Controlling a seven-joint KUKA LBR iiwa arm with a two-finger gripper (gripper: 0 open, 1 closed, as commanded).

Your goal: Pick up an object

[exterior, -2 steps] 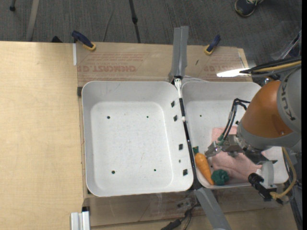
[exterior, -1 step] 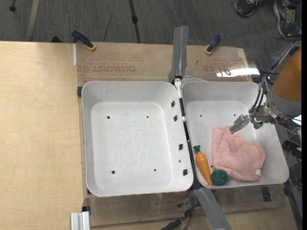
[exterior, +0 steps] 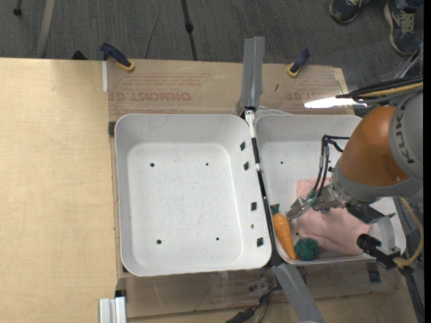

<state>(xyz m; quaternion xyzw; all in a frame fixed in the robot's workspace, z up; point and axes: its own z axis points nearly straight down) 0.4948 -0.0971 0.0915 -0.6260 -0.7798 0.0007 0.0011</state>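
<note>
Hovering over the pink cloth (exterior: 337, 229), the hand (exterior: 300, 208) nears the carrot (exterior: 283, 235).

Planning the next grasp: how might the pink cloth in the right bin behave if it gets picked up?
The pink cloth lies crumpled, so it probably is floppy and would drape from the gripper. It looks thin, likely light. It touches the carrot, which it may drag along.

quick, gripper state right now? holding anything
Gripper: low in the right bin, over the pink cloth beside the carrot; grip state cannot be told.
</note>
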